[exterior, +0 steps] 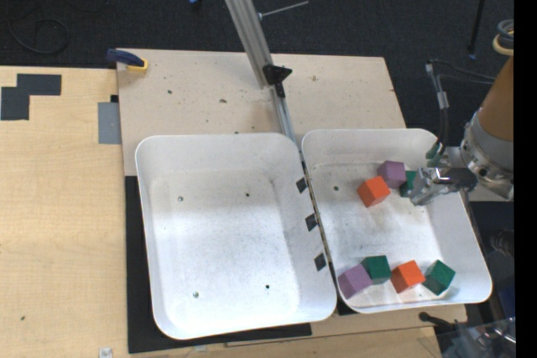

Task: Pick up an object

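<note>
the claw (422, 183) is hovering in the right bin (453, 142), just beside a purple cube (391, 173). its grip state is not showing clearly; cannot tell.

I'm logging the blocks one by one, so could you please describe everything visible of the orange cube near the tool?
The orange cube is a small, plain, matte block, tilted so a corner faces the camera. It rests on the floor of the right bin, in its upper half, touching or nearly touching the purple cube behind it. The tool is to its right, apart from it.

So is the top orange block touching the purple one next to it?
Touching: camera view shows the orange block meeting the purple block at a corner, no gap.
</note>
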Robot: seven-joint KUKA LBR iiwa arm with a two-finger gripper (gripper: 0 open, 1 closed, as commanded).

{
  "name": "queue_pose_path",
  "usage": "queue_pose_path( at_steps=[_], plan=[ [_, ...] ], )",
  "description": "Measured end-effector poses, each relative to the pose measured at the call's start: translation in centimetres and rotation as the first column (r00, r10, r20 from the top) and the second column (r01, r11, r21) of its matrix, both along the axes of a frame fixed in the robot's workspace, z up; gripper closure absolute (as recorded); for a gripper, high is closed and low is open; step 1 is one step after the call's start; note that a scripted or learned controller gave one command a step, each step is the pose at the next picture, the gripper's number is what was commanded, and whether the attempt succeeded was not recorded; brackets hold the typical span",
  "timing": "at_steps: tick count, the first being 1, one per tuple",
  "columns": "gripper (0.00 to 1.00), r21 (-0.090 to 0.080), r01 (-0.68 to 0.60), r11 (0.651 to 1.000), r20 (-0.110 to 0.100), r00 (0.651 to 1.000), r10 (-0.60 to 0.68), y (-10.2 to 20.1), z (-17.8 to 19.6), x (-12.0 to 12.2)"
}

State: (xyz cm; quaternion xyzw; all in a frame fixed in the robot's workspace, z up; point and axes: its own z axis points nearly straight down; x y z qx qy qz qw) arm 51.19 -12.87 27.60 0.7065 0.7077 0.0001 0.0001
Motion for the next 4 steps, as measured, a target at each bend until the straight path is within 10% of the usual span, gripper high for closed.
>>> queue_pose_path(
  at_steps=[4],
  plan=[
    [1.0,0.001,-0.002,1.0,-0.002,1.0,0.002,19.9,-2.2,7.8]
  ],
)
